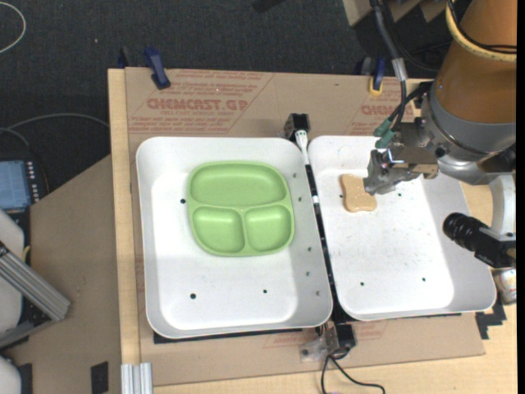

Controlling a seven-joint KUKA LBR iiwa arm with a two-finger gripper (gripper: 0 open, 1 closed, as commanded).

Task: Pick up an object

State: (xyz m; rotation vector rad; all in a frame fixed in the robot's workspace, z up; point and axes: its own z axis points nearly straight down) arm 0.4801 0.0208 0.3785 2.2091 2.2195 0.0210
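**Pincer Poised at Tan Piece in Right-Hand Bin**

Two shallow white bins are set side by side on the bench (123,245), which is covered by a brown sheet printed with red lettering. The left bin (156,245) is occupied by a pale green divided tray (239,207). The tray is laid flat near the bin's middle, with one long compartment toward the top of the frame and two smaller ones below it.

In the right bin (394,277), a small tan piece (357,197) shaped like a slice of toast is seen lying flat. It is placed in the bin's upper left part, near the wall beside the neighbouring bin. The floor of this bin is marked with fine dark specks.

The arm (476,113), grey below its orange band, is brought in from the upper right of the frame. The pincer (379,179) is held low at the upper right edge of the tan piece, and its tip is seen overlapping that edge. Whether contact is made cannot be told. Whether the pincer is apart or together cannot be told either, and no grip on the piece can be confirmed.

A blue clamp (156,66) is fixed at the bench's upper left edge, and a second clamp (377,76) is fixed along the top edge, further right. A small black fitting (297,125) is seated at the top of the seam between the two bins. The bench is surrounded by dark floor (66,56).
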